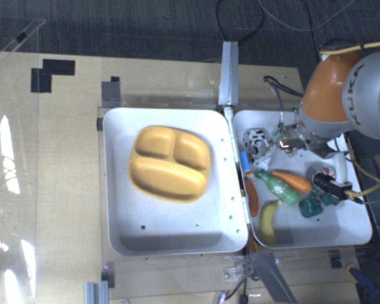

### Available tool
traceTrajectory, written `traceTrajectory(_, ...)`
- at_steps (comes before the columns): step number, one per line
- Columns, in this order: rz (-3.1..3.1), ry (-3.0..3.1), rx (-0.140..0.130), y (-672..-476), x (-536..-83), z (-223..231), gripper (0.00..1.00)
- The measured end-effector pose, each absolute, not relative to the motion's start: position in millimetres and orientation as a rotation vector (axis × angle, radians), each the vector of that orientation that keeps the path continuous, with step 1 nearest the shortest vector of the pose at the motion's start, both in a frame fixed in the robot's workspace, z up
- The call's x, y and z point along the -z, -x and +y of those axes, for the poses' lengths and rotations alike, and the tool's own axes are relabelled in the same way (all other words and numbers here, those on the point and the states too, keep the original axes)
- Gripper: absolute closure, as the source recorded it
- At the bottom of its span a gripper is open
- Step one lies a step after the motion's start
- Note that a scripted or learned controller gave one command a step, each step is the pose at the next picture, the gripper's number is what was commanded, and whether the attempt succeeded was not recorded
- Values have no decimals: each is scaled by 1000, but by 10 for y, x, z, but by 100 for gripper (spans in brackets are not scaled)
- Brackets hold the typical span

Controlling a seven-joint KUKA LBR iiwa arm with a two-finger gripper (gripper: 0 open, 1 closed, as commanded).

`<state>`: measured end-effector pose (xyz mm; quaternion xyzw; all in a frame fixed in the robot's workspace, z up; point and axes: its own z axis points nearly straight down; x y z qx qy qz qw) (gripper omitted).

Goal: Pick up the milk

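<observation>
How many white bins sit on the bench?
2. The left bin holds a yellow divided tray; the right bin holds the small items, including the cow-patterned milk carton. The arm covers part of it.

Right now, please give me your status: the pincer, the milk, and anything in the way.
Pincer low in right bin, far side. Milk just left of it, not held. Carrot, green bottle, banana lie nearer the camera.
</observation>
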<state>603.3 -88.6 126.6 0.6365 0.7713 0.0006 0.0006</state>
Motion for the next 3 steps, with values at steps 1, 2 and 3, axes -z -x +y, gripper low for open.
traceTrajectory(1,2649,-1674,-8,-6610,-876,-861,0)
traceTrajectory(2,2645,-1666,-15,-6642,-1012,-849,100)
traceTrajectory(3,2496,-1903,-4,-6108,-1851,-254,100)
